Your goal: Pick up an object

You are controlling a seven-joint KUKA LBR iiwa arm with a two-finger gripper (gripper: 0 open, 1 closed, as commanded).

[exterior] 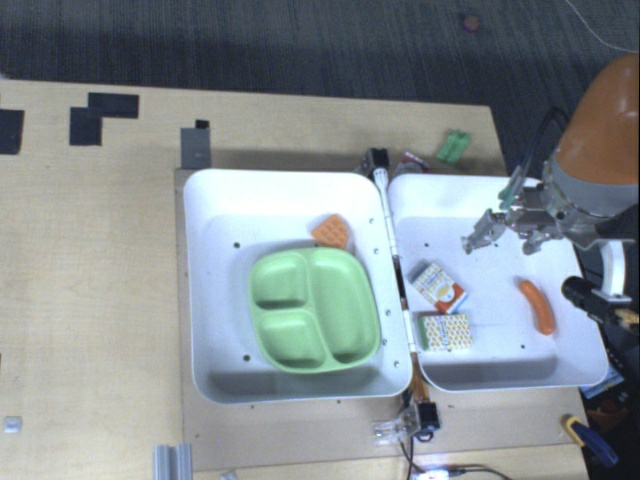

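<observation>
Our tool (507,230) hangs over the upper part of the right bin (500,373), reaching in from the right. Its metal fingers splay apart toward the lower left with nothing between them, so we read it as released and empty.

The relation that matters: the three loose things in this bin all lie below the tool, nearer the front wall. The sausage (538,306) is off to the lower right of the tool, a smooth orange cylinder with rounded ends, its long axis running from upper left to lower right. The carton (437,286) lies to the lower left, a small printed box lying flat and turned at an angle. The speckled box (447,332) sits just below the carton, close to it, squarer and lying square to the bin.

We judge the sausage and the carton about equally near; the sausage would want the fingers closing across its narrow width.

In the left bin (215,208) we see a pale green plastic tray (315,308) with three compartments, and an orange waffle-textured piece (332,231) at its upper edge. The bins rest on a pale wooden table (90,298).
</observation>
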